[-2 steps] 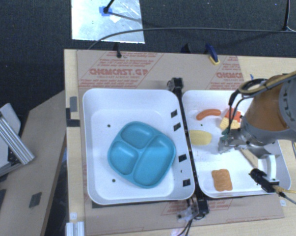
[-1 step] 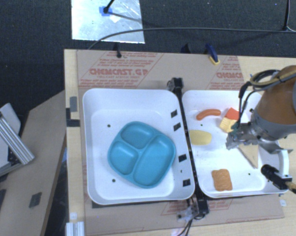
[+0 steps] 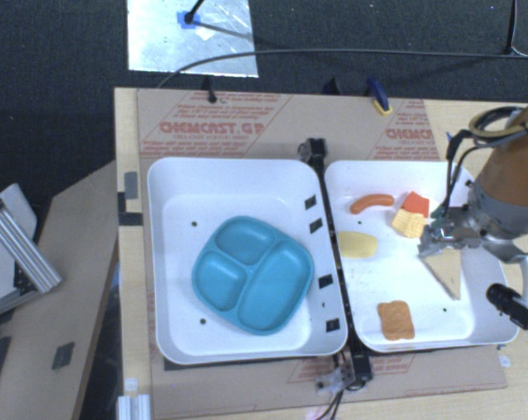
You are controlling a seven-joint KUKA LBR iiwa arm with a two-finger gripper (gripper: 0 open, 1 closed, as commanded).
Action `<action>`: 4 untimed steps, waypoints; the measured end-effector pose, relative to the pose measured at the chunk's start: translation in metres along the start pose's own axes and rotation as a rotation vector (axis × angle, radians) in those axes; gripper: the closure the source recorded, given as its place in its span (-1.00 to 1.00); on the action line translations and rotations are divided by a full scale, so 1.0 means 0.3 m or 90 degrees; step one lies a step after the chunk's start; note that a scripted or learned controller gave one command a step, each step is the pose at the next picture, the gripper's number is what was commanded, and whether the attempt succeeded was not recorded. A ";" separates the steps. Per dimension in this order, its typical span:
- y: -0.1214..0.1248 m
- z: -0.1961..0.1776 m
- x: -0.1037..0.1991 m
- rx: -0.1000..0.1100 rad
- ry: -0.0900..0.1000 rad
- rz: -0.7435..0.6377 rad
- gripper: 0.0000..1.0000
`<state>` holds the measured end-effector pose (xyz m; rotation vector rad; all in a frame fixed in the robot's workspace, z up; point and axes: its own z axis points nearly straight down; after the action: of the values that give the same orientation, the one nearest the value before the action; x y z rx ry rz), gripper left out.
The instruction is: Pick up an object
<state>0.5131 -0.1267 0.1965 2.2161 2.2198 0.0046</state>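
My gripper (image 3: 435, 241) hangs low over the right bin (image 3: 382, 278), at its right side. It sits just above the top end of a tan wedge-shaped slice (image 3: 447, 275) and just right of a yellow cheese block (image 3: 407, 225). An orange-red block (image 3: 416, 204) touches the cheese from behind. Further left lie an orange sausage (image 3: 371, 203) and a pale yellow piece (image 3: 358, 245). A brown cookie (image 3: 395, 319) rests near the front wall. I see nothing lifted off the bin floor.
The left bin (image 3: 163, 261) holds a blue divided plate (image 3: 252, 274). A black hinge strip (image 3: 327, 243) runs between the bins. The arm's orange band and cables (image 3: 509, 178) overhang the right bin's far right corner.
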 end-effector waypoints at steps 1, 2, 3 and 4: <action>0.005 -0.072 -0.001 0.001 0.000 -0.001 1.00; -0.016 -0.082 0.176 0.003 0.002 -0.006 1.00; 0.028 -0.067 0.370 0.002 0.002 -0.006 1.00; 0.031 -0.111 0.554 0.002 0.003 -0.006 1.00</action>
<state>0.5220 0.0395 0.2296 2.2091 2.2344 0.0048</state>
